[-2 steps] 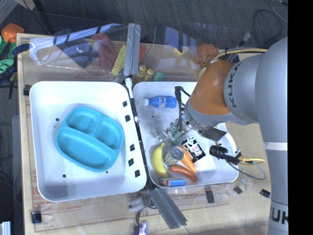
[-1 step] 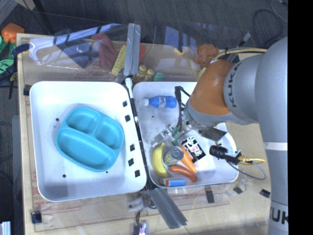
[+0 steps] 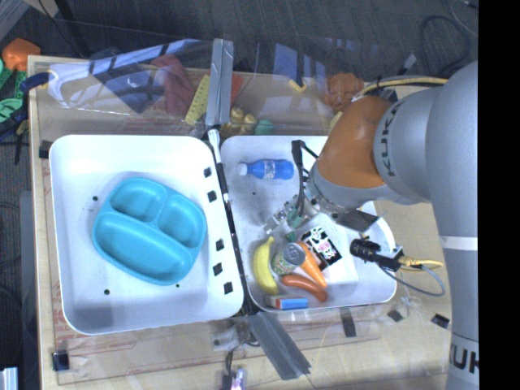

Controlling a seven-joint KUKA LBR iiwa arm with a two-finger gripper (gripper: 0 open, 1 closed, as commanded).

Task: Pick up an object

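Two white bins sit side by side on the surface; gripper hovers low in the right bin, fingers' state impossible to tell. Banana lies lower centre, beside a carrot (soft, curved, probably light), so pinch across its middle.

Grey KUKA arm w/ black lettering, orange band, yellow cable

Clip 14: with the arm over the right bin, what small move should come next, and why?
Probably a short descent onto the pile. The gripper sits just above the can, which lies packed between the banana and carrot near the front of the right bin. Nothing shows in its grasp, and the bottle lies further off.
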